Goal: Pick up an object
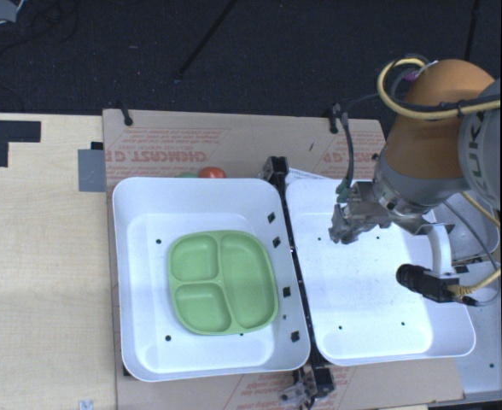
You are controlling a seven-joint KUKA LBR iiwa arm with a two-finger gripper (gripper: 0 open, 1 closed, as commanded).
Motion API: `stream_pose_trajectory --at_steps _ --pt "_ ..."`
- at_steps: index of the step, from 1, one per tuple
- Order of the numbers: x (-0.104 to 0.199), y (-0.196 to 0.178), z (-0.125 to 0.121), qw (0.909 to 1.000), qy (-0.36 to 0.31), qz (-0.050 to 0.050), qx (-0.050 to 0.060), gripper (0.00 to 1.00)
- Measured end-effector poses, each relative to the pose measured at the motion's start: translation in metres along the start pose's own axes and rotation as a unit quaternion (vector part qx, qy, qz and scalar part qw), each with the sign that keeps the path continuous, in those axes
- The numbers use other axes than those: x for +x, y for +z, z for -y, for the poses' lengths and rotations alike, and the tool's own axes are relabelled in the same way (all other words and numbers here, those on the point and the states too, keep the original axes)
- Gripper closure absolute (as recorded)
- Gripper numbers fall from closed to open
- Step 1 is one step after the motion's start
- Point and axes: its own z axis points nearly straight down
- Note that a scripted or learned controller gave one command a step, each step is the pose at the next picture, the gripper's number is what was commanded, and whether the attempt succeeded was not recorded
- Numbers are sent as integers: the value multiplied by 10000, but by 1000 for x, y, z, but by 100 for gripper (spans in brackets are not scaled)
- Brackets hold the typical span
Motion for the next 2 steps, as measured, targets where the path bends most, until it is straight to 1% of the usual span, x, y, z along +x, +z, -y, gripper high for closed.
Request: stream_pose_trajectory --at_steps 1,2 --pt "47 2 -11 10000 9 5 -3 100" --pt "92 24 -12 10000 8 2 21 100"
